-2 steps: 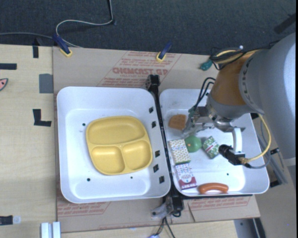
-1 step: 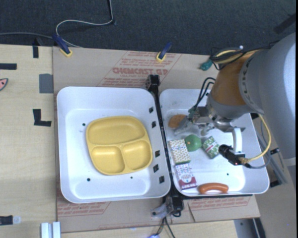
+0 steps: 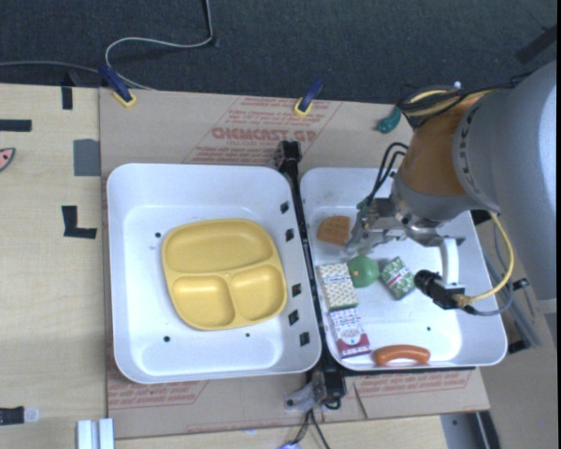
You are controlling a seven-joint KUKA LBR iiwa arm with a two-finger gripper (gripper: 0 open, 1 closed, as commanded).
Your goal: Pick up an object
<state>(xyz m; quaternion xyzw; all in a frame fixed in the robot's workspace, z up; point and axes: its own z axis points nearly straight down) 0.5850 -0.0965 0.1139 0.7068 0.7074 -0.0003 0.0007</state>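
My gripper (image 3: 366, 236) reaches down into the right bin (image 3: 467, 344), its tip between a brown round cookie-like piece (image 3: 333, 229) and a green round object (image 3: 363, 271). A small green patterned packet (image 3: 396, 278) lies just right of the green object. Two flat printed packets (image 3: 336, 285) (image 3: 349, 331) lie along the bin's left side. An orange sausage-shaped piece (image 3: 401, 354) rests near the front wall. Nothing is visibly lifted.
The left bin (image 3: 131, 251) holds a yellow divided plate (image 3: 224, 272). The arm's grey body and orange band (image 3: 439, 152) loom over the right bin's far right. A black and yellow cable (image 3: 453, 297) hangs over the right bin.
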